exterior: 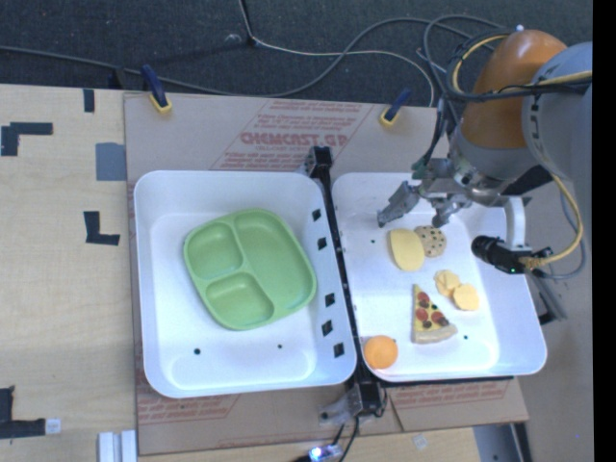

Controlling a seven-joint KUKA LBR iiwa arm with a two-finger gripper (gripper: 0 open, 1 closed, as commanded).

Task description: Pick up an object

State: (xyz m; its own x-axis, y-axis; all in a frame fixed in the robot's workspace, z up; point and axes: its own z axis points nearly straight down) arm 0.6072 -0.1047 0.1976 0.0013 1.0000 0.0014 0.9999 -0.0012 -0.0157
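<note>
floor [115, 17]: dark carpet, black cables | tabletop [58, 287]: pale wood, black tape marks | cardboard sheet [269, 138]: clamped at far edge

Glossy white plastic bins [154, 287], matt green plastic tray [248, 268], brown cardboard underlay [279, 138]

Toy foods [423, 287] in right bin [510, 354]

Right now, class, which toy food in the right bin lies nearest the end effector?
The yellow oval piece, just below the end effector; the orange lies farthest.
</note>
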